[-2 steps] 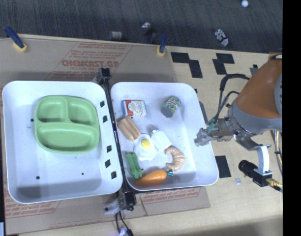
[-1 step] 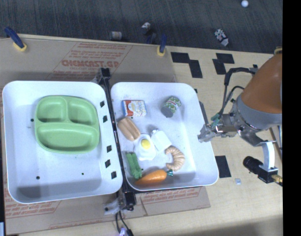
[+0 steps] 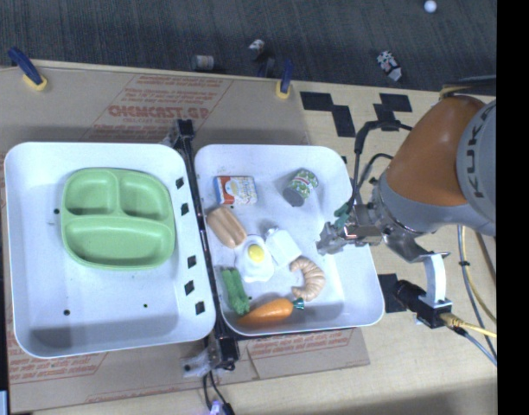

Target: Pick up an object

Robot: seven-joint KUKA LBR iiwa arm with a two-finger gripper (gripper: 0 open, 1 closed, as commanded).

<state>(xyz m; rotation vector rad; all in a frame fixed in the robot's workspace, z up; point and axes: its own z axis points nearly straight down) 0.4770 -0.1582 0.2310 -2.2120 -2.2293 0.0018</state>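
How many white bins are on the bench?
2. The left bin holds a green tray. The right bin holds toy food such as a carrot and a fried egg, with the gripper over its right side.

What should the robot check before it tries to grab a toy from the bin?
1. Pincer is over the right bin: ok, it sits near the bin's right side.
2. Pincer is free of toys: ok, nothing shows between its tips.
3. A toy is close by: ok, the shrimp lies just below and left of it.
4. The shrimp has space around it: not ok, the carrot and the white piece by the fried egg crowd it.
5. Pincer height above the toys: cannot tell.
6. The green tray is out of the way: ok, it is in the left bin.
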